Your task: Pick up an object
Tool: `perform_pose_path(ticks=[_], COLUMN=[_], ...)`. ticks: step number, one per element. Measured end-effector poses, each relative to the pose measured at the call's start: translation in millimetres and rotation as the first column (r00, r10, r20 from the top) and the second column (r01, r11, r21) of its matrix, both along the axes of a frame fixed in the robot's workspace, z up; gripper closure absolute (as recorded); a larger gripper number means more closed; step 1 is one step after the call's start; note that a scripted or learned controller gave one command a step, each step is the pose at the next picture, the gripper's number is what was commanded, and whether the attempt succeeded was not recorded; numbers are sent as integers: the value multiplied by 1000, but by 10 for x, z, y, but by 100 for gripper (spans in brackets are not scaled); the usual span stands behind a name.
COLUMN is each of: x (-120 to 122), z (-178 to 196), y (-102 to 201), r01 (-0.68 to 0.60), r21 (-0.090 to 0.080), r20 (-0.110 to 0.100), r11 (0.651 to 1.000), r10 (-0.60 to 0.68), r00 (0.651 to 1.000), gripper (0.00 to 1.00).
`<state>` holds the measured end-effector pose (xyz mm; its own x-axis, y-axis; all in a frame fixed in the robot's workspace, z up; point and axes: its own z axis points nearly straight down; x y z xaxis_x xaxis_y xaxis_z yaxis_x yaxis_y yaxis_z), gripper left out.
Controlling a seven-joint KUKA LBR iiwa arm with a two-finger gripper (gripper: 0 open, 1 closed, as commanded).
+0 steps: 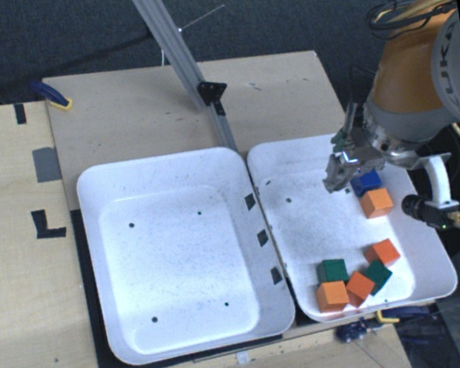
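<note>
The arm's grey two-finger hand [338, 172] hangs over the right shallow white plastic bin [307, 236], just beside the small blue cube [367, 182] — whether its grip is apart I cannot tell — so it should centre squarely over that cube before descending.

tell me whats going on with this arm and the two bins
A grey robot arm with an orange band reaches from the right over the right white bin. Its gripper hovers beside a small blue cube and an orange cube. More orange and green blocks sit clustered at the bin's near edge. Nothing visibly held.
</note>
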<state>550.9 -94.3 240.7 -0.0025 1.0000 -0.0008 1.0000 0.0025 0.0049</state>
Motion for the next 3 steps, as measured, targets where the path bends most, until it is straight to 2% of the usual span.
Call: perform_pose_path(ticks=[2,3], x=[-109,-107], z=[24,-116], y=[1091,1629], r01=[0,-4], r21=[1,1], r20=[-7,-9], r11=[1000,1000], r10=[0,4], r00=[1000,1000], gripper=[100,100])
